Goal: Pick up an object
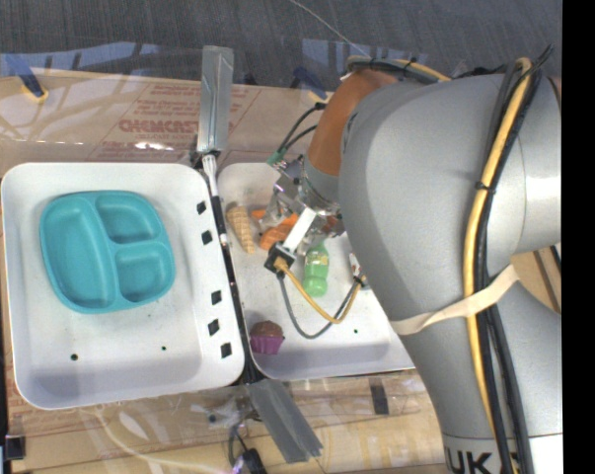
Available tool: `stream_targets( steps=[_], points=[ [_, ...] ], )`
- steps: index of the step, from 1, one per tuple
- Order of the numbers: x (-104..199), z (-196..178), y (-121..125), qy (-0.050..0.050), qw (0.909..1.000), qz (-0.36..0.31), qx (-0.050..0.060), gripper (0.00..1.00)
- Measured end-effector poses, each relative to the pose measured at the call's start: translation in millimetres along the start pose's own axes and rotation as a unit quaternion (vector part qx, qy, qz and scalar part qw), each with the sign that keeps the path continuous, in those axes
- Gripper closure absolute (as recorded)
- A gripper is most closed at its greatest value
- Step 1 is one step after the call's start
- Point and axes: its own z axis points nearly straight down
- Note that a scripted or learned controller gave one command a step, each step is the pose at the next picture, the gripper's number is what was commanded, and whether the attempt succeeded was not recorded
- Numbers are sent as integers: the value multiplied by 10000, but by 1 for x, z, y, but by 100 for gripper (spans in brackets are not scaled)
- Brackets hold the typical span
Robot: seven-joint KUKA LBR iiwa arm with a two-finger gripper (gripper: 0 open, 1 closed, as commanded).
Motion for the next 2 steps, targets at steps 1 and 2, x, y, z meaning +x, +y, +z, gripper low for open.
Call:
stream_targets(
  steps=[1,2],
  points=[
    [53,-105,-23,34,9990,456,-26,100],
    [-32,-236,-12,28,9987,-506,-51,100]
  ],
)
